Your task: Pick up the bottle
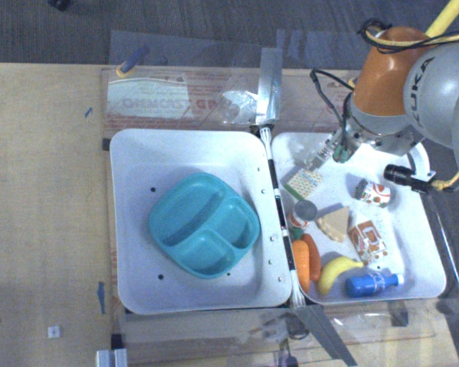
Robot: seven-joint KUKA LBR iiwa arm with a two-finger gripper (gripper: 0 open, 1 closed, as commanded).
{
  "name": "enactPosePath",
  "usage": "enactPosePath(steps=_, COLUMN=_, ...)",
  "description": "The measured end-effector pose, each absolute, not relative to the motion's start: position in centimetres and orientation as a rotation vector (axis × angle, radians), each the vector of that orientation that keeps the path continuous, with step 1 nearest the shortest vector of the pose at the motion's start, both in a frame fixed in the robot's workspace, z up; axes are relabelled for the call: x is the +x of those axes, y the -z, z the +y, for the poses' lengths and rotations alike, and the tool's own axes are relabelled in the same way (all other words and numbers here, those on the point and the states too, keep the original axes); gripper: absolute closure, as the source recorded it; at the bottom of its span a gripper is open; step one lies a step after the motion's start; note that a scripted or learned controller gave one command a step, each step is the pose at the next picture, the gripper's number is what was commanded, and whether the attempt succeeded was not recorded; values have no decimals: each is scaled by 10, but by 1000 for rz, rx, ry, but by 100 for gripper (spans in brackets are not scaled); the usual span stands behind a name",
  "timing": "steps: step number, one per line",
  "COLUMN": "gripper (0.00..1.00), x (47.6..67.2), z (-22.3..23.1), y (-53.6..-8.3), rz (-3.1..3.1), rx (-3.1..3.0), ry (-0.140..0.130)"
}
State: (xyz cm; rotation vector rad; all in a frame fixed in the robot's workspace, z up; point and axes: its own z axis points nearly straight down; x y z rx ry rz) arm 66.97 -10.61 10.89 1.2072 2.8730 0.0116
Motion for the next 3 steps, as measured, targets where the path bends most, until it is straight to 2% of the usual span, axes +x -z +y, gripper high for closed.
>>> enactPosePath(steps=1, gripper=100, x=617, z=-98, y=-104, rz=2981, rx=837, ry=-12)
enactPosePath(steps=2, gripper=100, x=627, z=-44, y=-224, rz=2775, rx=1461, ry=-2)
enactPosePath(steps=3, gripper=100, x=538, z=23, y=-202, rz=2788, rx=1453, ry=2)
